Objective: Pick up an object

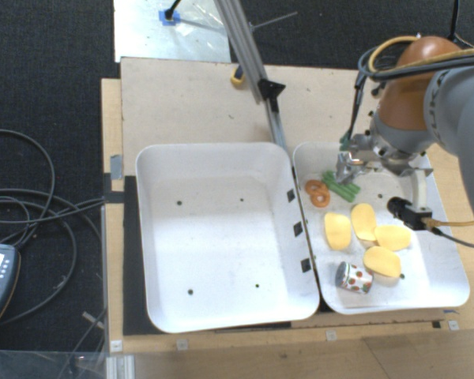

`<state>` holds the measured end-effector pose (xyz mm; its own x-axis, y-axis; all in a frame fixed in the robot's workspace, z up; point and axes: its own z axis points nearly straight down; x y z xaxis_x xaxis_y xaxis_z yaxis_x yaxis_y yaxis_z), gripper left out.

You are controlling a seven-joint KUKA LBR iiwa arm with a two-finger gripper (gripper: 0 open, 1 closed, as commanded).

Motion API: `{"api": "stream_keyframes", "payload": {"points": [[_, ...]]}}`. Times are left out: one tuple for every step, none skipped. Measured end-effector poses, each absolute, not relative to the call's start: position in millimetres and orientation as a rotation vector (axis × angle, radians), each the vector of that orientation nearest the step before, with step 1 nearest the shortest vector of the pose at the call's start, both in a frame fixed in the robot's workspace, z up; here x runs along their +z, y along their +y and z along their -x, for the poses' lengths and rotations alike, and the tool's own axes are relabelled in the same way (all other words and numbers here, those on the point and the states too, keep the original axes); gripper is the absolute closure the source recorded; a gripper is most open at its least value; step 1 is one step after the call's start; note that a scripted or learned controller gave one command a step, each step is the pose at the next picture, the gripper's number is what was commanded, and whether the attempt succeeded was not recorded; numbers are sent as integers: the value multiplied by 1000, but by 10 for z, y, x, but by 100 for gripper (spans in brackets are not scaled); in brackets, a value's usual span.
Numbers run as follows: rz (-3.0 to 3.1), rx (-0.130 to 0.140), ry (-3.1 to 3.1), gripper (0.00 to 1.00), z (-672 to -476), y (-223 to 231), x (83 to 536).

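The arm comes in from the right and hangs over the far end of the right bin, with the pincer down low right above the green piece. Can't tell if the pincer is apart or together from this angle (it's small and a bit lost against the wrist), and nothing is visibly between its tips. Everything sits in the right bin: the green piece at the far left part, two orange rings just beside it, then four yellow pieces clustered mid-bin, some touching. A small patterned can lies on its side at the near edge of that cluster. The left bin sits alongside on the bench.
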<state>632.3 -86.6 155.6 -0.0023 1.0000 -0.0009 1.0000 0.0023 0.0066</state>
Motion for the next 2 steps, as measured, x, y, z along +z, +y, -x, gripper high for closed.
{"api": "stream_keyframes", "payload": {"points": [[-2211,9,2221,100,-6410,-895,2183],[-2214,4,2225,100,-6421,-897,2333]]}}
